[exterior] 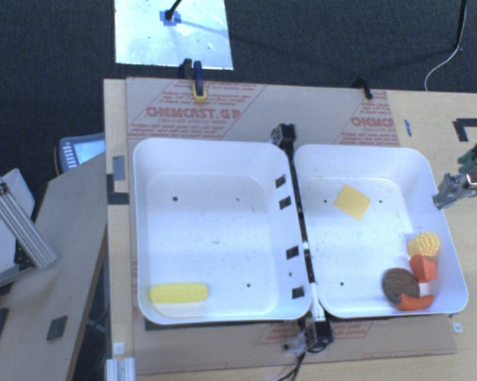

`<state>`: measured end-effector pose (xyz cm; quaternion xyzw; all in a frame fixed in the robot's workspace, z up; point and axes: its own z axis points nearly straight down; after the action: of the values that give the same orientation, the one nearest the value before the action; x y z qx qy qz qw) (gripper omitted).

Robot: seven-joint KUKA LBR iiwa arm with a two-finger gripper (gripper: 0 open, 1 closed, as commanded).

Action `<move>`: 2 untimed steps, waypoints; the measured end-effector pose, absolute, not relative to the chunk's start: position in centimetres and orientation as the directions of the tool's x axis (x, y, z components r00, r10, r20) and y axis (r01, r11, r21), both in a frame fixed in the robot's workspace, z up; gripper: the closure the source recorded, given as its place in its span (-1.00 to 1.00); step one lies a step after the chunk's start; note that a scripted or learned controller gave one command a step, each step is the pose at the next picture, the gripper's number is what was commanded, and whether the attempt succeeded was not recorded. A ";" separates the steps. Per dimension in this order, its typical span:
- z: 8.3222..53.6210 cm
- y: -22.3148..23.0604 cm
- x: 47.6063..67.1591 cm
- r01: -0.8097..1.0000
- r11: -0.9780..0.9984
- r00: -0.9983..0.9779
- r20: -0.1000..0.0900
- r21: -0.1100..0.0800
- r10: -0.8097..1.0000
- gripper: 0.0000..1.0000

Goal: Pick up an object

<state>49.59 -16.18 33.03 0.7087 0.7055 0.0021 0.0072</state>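
Sitting side by side on the bench are two shallow white plastic bins, the left bin [155, 213] and the right bin [428, 173], touching along a black-clipped seam in the middle.

One object lies in the left bin: a long yellow rounded bar [178, 293], flat on the floor at about 7 o'clock, close to the near wall.

Five objects lie in the right bin. A flat pale yellow square piece [352, 201] rests alone at about 11 o'clock of that bin's floor, turned like a diamond, well apart from the others. The remaining four crowd the 4 o'clock corner: a brown round disc [398, 283], a yellow bumpy corn-like piece [425, 244] above it, an orange-red blocky piece [424, 267] just below the corn and touching it, and an orange carrot-like piece [417, 301] lying along the near rim beside the disc.

At 3 o'clock of the view, a metal gripper [452, 190] pokes in just outside the right bin's right wall, above the bench and apart from every object. Nothing sits between its fingers; how far they are spread I cannot tell.
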 end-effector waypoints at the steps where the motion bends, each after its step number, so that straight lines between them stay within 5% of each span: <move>1: 50.5 -21.0 49.4 1.000 -0.002 0.002 -0.010 0.021 1.000 1.00; 2: 24.1 -15.2 51.5 1.000 0.004 -0.004 0.005 -0.013 1.000 1.00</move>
<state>51.46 -15.20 24.06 0.7055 0.7086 -0.0028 -0.0063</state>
